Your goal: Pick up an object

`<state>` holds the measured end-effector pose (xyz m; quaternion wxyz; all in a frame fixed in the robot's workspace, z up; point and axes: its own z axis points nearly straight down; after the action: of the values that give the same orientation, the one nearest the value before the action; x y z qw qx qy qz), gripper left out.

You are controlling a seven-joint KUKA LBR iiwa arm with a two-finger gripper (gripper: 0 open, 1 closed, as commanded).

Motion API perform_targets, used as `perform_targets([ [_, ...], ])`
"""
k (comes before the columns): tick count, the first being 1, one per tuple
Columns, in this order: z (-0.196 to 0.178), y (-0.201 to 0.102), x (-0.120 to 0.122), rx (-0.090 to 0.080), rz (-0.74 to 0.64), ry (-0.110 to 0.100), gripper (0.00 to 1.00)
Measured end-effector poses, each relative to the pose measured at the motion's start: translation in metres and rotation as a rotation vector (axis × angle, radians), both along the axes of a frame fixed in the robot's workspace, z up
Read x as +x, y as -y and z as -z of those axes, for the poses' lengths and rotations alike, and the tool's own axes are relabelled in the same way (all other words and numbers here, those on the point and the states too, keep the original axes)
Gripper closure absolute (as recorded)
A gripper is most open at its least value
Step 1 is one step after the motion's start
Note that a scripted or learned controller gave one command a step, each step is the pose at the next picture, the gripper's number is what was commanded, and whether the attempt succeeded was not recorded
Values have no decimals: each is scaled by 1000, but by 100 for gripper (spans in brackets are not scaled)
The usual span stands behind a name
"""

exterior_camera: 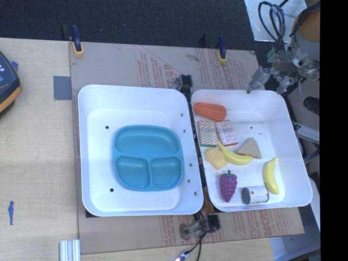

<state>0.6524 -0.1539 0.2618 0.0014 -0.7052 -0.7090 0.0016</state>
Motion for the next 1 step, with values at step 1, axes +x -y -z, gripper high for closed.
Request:
perform_targets([
  [1, 123, -29, 3, 0, -1, -3, 0],
])
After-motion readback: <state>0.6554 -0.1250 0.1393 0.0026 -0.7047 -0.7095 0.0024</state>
